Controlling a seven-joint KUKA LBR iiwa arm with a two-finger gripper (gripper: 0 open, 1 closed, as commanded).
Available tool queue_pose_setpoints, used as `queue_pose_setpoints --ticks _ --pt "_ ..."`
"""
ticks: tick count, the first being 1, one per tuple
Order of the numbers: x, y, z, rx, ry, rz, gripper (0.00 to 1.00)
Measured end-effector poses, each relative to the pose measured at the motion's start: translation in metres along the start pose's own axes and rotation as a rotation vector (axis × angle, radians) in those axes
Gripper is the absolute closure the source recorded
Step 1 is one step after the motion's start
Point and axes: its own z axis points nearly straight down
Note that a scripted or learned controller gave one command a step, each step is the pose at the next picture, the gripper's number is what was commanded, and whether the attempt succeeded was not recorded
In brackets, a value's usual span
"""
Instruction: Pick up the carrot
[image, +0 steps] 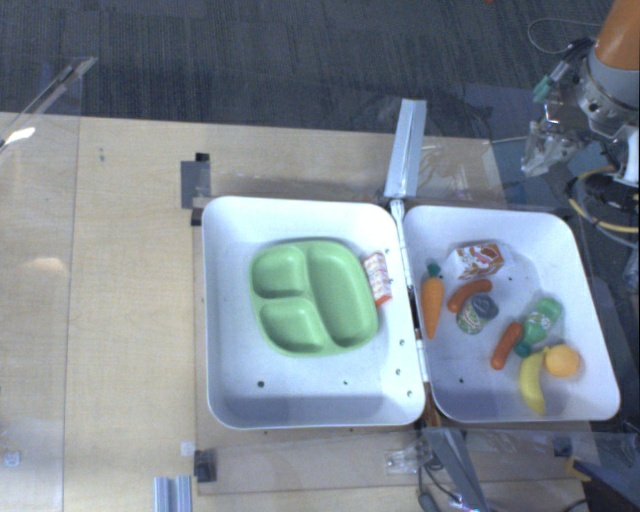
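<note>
1. The carrot (431, 304) is being left lying against the right bin's (590, 300) wall at nine o'clock.
2. The end effector (548, 150) is being parked at one o'clock beyond the bin; its opening cannot be told.

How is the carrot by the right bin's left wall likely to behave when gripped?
The carrot looks like a smooth, rigid toy, so probably stiff and light. Its tapered, rounded body may slip or roll between fingers. Lying close to the right bin's wall, it probably leaves little room on that side.

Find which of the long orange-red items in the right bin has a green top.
The carrot, lying lengthwise against the right bin's left wall. The two sausages are redder, with no green.
</note>
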Motion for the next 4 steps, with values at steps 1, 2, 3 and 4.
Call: queue_pose_setpoints --ticks 1,2,3,4 --pt "0.001 0.002 -0.01 -0.003 -0.002 -0.007 1.0" --pt "0.003 0.004 -0.019 -0.006 -0.004 -0.014 1.0" --pt "0.004 0.006 -0.029 -0.008 -0.006 -0.021 1.0" --pt "0.005 0.009 -0.038 -0.011 -0.007 -0.027 1.0"
